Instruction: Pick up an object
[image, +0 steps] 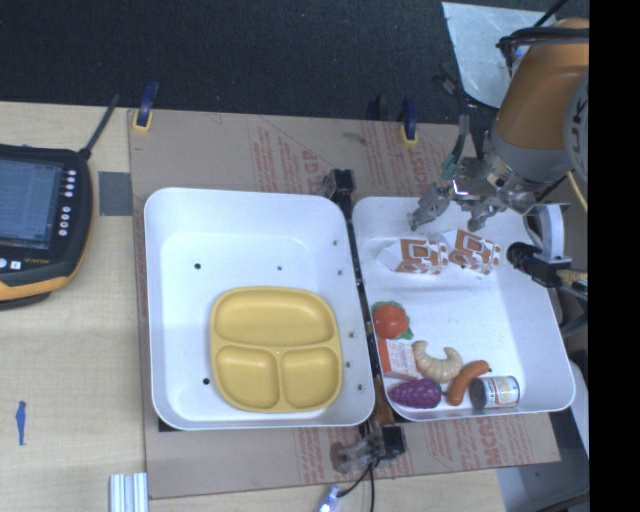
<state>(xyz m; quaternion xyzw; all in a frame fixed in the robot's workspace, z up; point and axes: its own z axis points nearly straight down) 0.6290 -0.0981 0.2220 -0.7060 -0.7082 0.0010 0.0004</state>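
The right bin (530, 320) holds two orange-and-white snack packets (420, 255) (473, 250) at its far end. Nearer the front lie a red tomato (391, 320), a beige croissant-shaped piece (438, 360), an orange sausage (468, 382), purple grapes (414, 394), a small can (497, 391) and a flat orange packet (398, 357). My gripper (453, 212) hangs over the far rim of the right bin, just above and behind the snack packets. Its fingers are spread open and nothing is between them.
The left bin (180, 250) holds a yellow divided plate (276, 348). A control pendant (35, 220) lies on the bench at the far left. Clamps (342, 183) (370, 445) sit between the bins at the back and front.
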